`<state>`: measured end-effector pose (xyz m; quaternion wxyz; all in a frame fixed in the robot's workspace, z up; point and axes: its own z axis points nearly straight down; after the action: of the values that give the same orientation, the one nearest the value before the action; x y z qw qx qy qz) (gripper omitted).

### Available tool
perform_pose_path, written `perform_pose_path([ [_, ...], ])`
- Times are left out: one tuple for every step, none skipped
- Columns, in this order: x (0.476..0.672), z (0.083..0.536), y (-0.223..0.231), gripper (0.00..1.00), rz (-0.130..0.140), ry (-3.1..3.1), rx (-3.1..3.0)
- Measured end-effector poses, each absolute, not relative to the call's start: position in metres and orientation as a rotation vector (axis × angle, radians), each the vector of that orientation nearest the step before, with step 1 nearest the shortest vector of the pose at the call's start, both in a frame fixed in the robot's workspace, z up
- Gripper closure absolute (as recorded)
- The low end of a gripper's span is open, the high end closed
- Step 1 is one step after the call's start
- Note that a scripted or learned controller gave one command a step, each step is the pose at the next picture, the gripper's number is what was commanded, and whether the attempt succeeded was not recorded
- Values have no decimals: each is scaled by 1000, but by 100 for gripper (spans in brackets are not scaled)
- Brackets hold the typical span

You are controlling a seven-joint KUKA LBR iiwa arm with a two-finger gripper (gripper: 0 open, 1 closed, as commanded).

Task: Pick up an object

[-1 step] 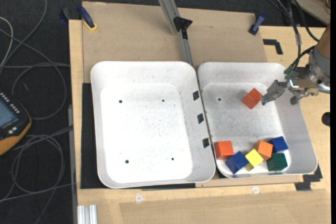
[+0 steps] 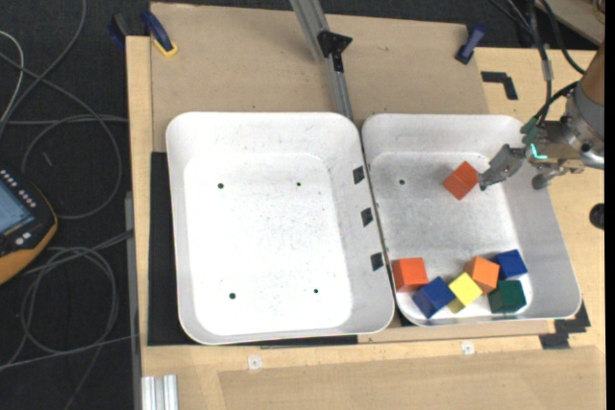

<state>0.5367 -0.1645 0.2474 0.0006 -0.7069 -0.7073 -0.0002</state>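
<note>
Here, orange cube [image 2: 462, 180] — just beside gripper [image 2: 504, 170]

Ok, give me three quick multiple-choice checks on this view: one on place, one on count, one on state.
1. The small cubes sit in which shallow white bin?
A. right bin
B. left bin
C. both

2. How many cubes are clustered at that bin's near edge?
A. three
B. six
C. nine

3. The lone orange cube is
A. stacked on another cube
B. apart from the cluster, beside the two-finger gripper
C. outside the bins

Answers: 1 A, all cubes lie right; 2 B, two orange, two blue, yellow, green; 3 B, it lies alone mid-bin.
</note>
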Motion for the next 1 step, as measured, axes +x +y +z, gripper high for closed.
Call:
perform_pose_path([
  [542,203,-166,0,4,-2218,-2217],
])
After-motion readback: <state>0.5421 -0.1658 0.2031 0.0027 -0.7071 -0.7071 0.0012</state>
